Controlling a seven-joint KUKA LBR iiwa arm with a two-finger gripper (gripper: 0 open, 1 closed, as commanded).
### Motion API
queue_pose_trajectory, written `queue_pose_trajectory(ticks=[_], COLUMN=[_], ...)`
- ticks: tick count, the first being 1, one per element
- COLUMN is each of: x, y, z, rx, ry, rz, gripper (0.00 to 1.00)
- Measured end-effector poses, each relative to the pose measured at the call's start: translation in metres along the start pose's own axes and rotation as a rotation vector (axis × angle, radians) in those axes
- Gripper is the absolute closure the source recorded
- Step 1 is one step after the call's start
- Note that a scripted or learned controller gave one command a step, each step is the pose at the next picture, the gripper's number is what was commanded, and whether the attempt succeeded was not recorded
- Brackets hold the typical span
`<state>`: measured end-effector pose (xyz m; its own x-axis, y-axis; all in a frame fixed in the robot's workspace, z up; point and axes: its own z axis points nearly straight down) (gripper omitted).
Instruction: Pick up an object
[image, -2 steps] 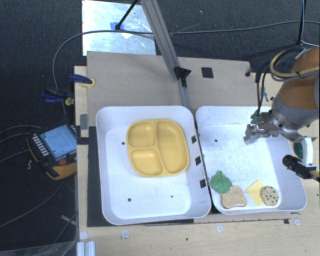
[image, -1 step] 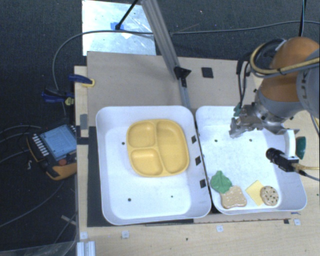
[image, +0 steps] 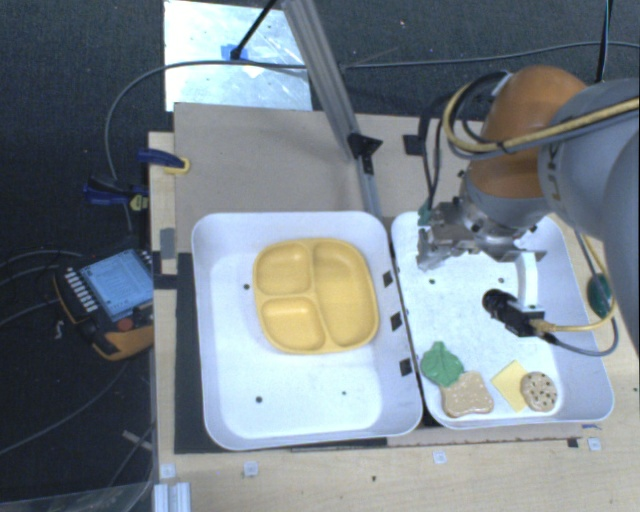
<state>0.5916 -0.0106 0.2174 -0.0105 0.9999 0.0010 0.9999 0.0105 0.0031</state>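
Note:
A yellow divided plate (image: 314, 296) lies in the left bin (image: 225, 400). In the right bin (image: 590, 395), near its front edge, sit a green leaf-shaped piece (image: 440, 362), a tan toast-shaped piece (image: 467, 396), a yellow cheese slice (image: 509, 384) and a round cookie with dark chips (image: 539, 391). My gripper (image: 432, 254) hangs over the back left part of the right bin, well behind these pieces, and nothing shows between its tips.
The grey arm with its orange band (image: 525, 120) crosses the back right of the right bin. A metal rod (image: 335, 90) slants over the bench behind the bins. A blue-screened device (image: 110, 290) lies off the bench at left.

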Motion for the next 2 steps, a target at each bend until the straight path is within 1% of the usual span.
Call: queue_pose_trajectory(ticks=[2], x=[0.095], y=[0.008], z=[-0.015], rx=[0.000], ry=[0.001], rz=[0.000], gripper=[1.00])
